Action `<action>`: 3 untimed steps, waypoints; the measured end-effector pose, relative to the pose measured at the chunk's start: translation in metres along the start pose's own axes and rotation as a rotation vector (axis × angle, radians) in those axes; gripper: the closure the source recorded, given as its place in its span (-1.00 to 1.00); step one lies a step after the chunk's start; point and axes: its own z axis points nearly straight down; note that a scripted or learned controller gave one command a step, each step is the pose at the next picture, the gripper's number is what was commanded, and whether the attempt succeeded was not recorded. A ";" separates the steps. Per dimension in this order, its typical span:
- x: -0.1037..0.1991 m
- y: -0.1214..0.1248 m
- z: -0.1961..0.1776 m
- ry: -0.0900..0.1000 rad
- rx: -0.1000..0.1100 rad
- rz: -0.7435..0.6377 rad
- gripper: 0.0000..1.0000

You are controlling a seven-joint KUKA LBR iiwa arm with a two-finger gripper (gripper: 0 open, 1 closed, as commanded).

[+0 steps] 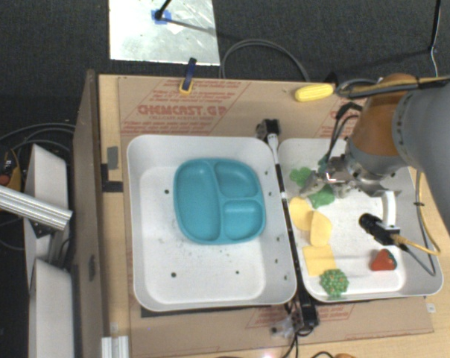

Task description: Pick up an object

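Green toy sits in the right bin, tool right over it, grip state unclear tbh.

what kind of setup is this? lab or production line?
Likely a lab grasping rig: a bench with two white bins, toy food such as a broccoli piece beside a blue divided plate, and loose cables.

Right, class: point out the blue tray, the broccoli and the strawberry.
Blue tray [219,200], camera view, middle divider.
Broccoli [333,281], camera view, middle of its head.
Strawberry [383,260], camera view, red body.
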 end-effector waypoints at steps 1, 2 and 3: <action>0.011 -0.029 0.000 0.001 0.003 0.004 -1.00; 0.004 0.052 0.001 0.007 0.041 0.007 -1.00; -0.016 -0.040 0.001 0.001 0.008 0.009 -1.00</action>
